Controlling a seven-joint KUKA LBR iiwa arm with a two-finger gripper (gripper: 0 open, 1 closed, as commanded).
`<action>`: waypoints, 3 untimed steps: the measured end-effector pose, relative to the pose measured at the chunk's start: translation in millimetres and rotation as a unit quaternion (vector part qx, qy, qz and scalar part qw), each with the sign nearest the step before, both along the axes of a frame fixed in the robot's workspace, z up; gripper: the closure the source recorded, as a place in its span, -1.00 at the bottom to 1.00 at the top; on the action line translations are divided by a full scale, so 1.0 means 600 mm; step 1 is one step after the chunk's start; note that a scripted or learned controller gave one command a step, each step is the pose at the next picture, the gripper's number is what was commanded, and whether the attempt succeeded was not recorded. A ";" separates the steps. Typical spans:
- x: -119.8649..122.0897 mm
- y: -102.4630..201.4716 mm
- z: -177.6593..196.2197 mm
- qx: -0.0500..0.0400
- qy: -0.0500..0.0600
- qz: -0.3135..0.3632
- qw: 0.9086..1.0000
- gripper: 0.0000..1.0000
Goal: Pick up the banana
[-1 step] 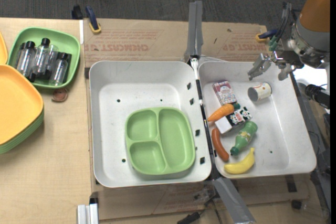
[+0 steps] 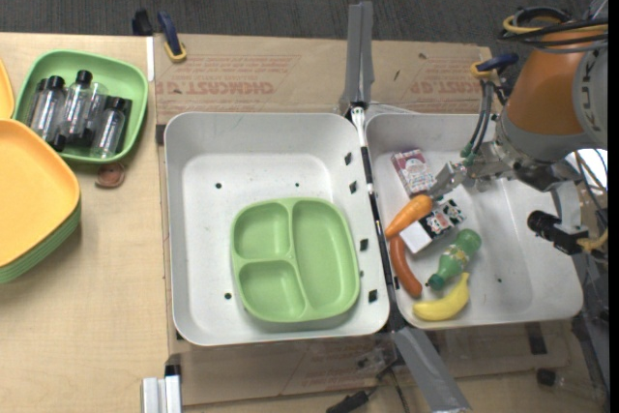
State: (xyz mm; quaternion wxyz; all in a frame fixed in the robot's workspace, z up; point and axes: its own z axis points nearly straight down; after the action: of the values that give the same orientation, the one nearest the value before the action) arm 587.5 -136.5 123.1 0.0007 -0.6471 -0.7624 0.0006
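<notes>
Banana [image 2: 443,302] lies at the 6 o'clock edge of the right bin [image 2: 542,295], curved side down, just below a small green bottle [image 2: 455,258] whose base touches or nearly touches it. A red sausage-shaped item [image 2: 405,267] sits at the banana's 10 o'clock, against the bin's left wall. An orange carrot [image 2: 408,214] lies at 12 o'clock of that item, beside a small black-and-white carton [image 2: 433,225]. A pink-and-white packet [image 2: 414,171] rests nearer the bin's 11 o'clock corner. Gripper [image 2: 455,177] hangs over the bin's middle, just beside the carton and packet, well apart from the banana; whether it is released or clenched cannot be told, and nothing is seen in its grasp. Left bin [image 2: 193,208] holds a green three-compartment tray [image 2: 294,258]. On the bench at 9 o'clock, a green dish [image 2: 131,82] carries small dark-capped bottles [image 2: 77,111], beside stacked orange plates [image 2: 34,198].
</notes>
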 end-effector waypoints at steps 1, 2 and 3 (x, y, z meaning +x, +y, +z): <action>0.000 -0.003 0.015 0.000 0.000 -0.002 1.000 1.00; -0.011 -0.133 0.026 -0.001 -0.001 -0.032 0.999 1.00; 0.082 -0.142 0.240 -0.001 -0.001 -0.163 0.987 1.00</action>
State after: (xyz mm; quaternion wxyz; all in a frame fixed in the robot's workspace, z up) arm 636.7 -221.9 267.1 -0.0006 -0.7629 -0.6465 0.0009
